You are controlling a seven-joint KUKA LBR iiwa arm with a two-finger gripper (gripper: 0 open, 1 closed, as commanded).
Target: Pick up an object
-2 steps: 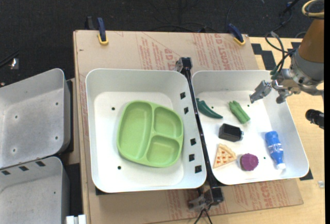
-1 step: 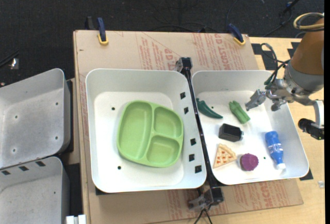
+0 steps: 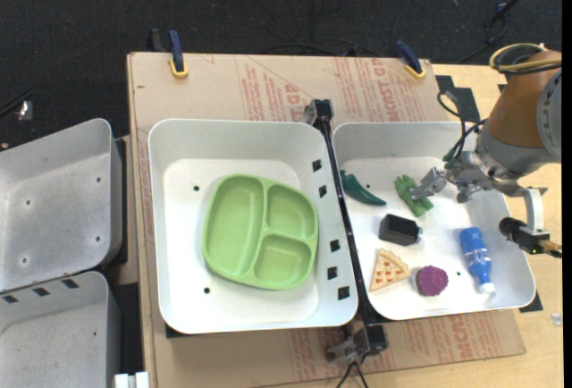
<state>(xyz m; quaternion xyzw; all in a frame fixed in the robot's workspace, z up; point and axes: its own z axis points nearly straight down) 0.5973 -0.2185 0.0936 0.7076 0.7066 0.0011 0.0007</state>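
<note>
The end effector sits at the right of the frame over the right bin, its tip touching a light green toy; whether it is clenched or released I cannot tell. Left of that lies a dark green piece. Below lie a black block, a blue bottle, a pizza slice and a purple ball. The left bin holds a green divided plate.

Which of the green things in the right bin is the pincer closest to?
The lighter green toy in the right bin; the pincer is right at it. The dark green pepper-like piece lies farther left.
</note>
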